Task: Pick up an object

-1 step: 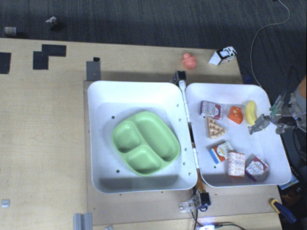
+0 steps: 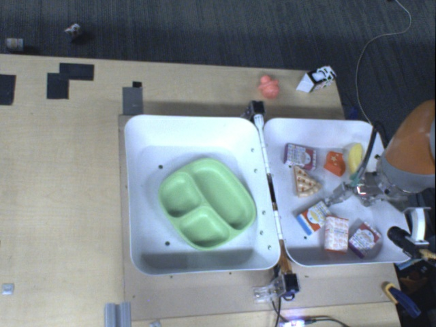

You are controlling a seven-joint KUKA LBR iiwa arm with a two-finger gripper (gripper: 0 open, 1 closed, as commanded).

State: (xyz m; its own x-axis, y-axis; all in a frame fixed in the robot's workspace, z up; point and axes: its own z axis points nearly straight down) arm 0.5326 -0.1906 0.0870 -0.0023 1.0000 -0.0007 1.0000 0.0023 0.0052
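Note:
The right bin (image 2: 381, 257) holds several small items. A red-and-white packet (image 2: 300, 157), an orange-red piece (image 2: 334, 162) and a yellow piece (image 2: 354, 157) lie along its far side. Nearer the middle are a waffle-patterned wedge (image 2: 306, 181) and a small red-and-white carton (image 2: 315, 216). A pink box (image 2: 335, 234) and a dark red pouch (image 2: 364, 239) lie along the near side. My gripper (image 2: 344, 193) hangs low over the bin's middle right, just right of the wedge and above the carton. Nothing visibly sits in it.
The left bin (image 2: 143, 142) holds a green divided plate (image 2: 206, 201). On the bench behind the bins lie a pink object (image 2: 269, 86) and a white-and-black object (image 2: 317, 78). A thin cable (image 2: 371, 148) crosses the right bin's far right corner.

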